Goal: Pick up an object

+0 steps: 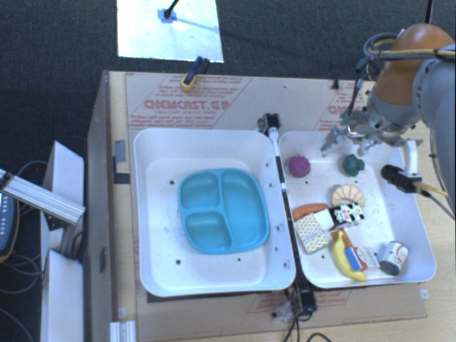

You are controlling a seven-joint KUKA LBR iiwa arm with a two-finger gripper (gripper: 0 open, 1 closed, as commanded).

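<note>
Overhead slanted view of a tabletop (pixel 214 95) carrying two white bins side by side. The arm (pixel 417 70), grey with an orange band, enters from the right and ends in the hand (pixel 349 142), which hangs over the far part of the right bin (pixel 420 251). Its two fingers (pixel 332 142) are spread apart with nothing between them.

Just beside and below the hand lies a dark green lump (pixel 352 165), the nearest object. To the left of the hand, near the divider between the bins, sits a purple ball (pixel 299 166). Further toward the near edge from the hand lie a tan shell-shaped piece (pixel 347 194), a black-and-white patterned block (pixel 347 214), an orange sausage shape (pixel 309 211) and a checked card (pixel 312 232); several of these touch or overlap. Nearer still to the front rim are a banana (pixel 347 257), a red-and-blue item (pixel 358 257) just beside it, and a small can (pixel 393 256) lying tilted, near the right front corner.

Well to the left of the hand, the left bin (pixel 160 162) holds a blue compartment tray (pixel 222 210). Beyond the bins, far left of the hand, a yellow-tipped tool (pixel 192 74) rests on the tabletop.
</note>
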